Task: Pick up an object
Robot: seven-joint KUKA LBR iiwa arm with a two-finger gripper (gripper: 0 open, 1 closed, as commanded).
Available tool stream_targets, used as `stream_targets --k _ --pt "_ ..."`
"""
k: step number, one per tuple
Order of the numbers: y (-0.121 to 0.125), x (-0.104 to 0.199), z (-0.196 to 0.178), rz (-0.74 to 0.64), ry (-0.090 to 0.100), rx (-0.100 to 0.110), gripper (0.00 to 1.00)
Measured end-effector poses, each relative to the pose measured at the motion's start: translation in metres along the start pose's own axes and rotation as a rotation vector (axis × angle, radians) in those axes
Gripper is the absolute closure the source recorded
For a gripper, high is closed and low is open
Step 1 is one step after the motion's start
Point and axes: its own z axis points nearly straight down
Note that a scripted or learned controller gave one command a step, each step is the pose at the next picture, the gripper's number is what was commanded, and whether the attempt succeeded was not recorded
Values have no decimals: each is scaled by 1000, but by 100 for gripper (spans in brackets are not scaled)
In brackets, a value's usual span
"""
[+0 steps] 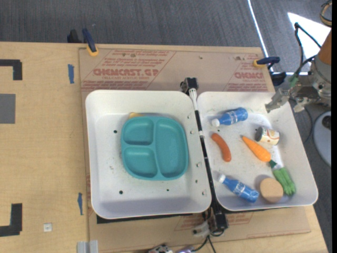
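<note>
Blue bottle (233,116) beside gripper (278,100)

At the right edge of the frame, the robot arm (322,83) looks grey and silver, made of shiny metal parts. A bit of orange shows up high, and thin black cables (304,44) loop over it.

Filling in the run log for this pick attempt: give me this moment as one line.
gripper: over right bin's far right corner | holding: nothing seen | nearest: upper blue bottle | left bin: teal divided plate
</note>
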Motion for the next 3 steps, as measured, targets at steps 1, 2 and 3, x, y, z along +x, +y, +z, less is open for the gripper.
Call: stream_targets --k 1,2,3 --pt "-68 33 124 133 0 -1 0" --pt "-67 32 113 134 -2 -6 100" --pt "-99 130 19 121 1 -1 100"
